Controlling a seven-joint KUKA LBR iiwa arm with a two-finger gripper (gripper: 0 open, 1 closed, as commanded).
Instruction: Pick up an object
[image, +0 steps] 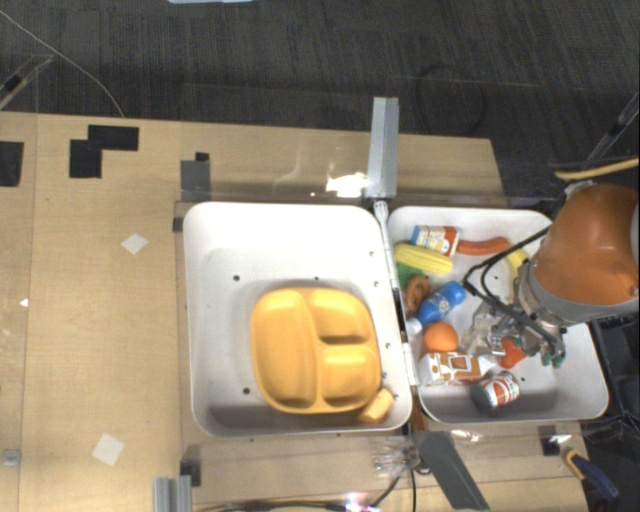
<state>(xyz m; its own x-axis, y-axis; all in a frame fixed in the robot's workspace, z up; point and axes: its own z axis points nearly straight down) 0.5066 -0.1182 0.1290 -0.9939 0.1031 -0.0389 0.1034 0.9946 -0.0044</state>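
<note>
One claw (497, 340) above cluttered right bin (590, 400)

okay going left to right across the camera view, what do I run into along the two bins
Left bin → yellow divided plate → small tan piece at the plate's corner → orange ball in the right bin → can lying on its side → gripper → the arm's orange band.

Light wooden bench (90, 330) with black tape marks (100, 145) stretches far left of the gripper; dark carpeted floor (250, 50) lies beyond it.
</note>
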